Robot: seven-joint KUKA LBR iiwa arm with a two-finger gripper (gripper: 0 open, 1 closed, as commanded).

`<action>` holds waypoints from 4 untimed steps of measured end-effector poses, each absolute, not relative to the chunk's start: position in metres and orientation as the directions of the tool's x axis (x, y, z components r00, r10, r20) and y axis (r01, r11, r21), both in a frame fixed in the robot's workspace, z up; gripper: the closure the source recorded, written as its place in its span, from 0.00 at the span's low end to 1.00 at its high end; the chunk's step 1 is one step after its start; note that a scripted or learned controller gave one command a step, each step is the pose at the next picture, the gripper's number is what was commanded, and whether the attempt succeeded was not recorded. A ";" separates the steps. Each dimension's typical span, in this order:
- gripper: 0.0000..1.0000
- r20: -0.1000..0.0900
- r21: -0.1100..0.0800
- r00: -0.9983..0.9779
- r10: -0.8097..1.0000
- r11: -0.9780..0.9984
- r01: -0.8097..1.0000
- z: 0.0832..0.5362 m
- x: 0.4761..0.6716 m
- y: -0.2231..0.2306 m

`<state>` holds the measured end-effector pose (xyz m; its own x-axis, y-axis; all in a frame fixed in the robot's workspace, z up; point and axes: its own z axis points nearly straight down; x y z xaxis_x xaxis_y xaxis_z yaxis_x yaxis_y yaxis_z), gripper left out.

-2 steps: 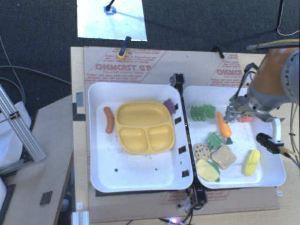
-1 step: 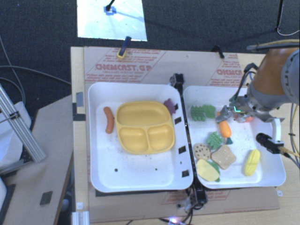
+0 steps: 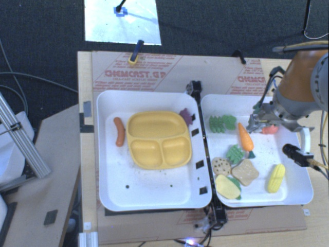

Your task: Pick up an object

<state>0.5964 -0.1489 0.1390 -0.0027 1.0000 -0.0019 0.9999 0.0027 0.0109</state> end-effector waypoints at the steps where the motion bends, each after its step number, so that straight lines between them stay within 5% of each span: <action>1: 0.00 -0.002 0.010 -0.003 1.000 0.003 1.000 0.139 0.596 -0.149; 2: 0.00 0.001 -0.004 -0.001 1.000 0.001 1.000 0.081 0.590 -0.141; 3: 1.00 -0.001 0.004 0.000 1.000 0.000 1.000 0.095 0.592 -0.142; 4: 1.00 0.002 0.013 -0.014 1.000 0.014 1.000 0.191 0.622 -0.049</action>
<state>0.6224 -0.0491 0.1911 -0.0141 0.9999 0.0022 0.9998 0.0141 0.0127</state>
